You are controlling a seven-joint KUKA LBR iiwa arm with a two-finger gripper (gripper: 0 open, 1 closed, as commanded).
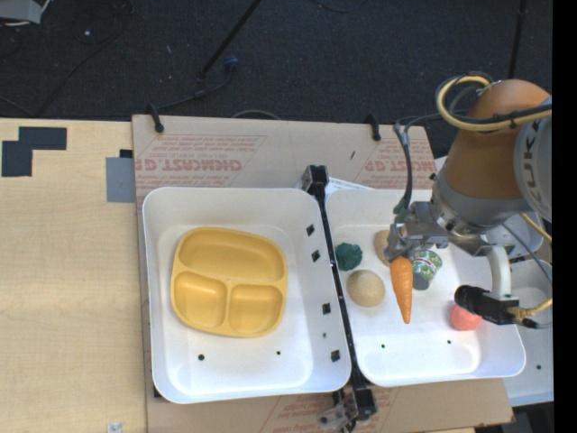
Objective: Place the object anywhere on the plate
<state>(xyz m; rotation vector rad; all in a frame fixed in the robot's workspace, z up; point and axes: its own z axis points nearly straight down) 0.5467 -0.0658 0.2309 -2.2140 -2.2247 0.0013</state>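
A yellow plate [230, 280] with three compartments lies in the left bin [171, 350]. Over the right bin [433, 359], my gripper [402, 253] points down, and the thick end of an orange carrot [403, 291] sits between its fingers. The carrot hangs tip-down, overlapping a small green-and-white cup [425, 267] just to its right. The gripper is shut on the carrot, well to the right of the plate and beyond the divider between the bins.
In the right bin lie a dark green lump [349, 256], a round beige ball [366, 288] left of the carrot, and a pink object [463, 317] near the right wall. A black divider [329, 278] separates the bins.
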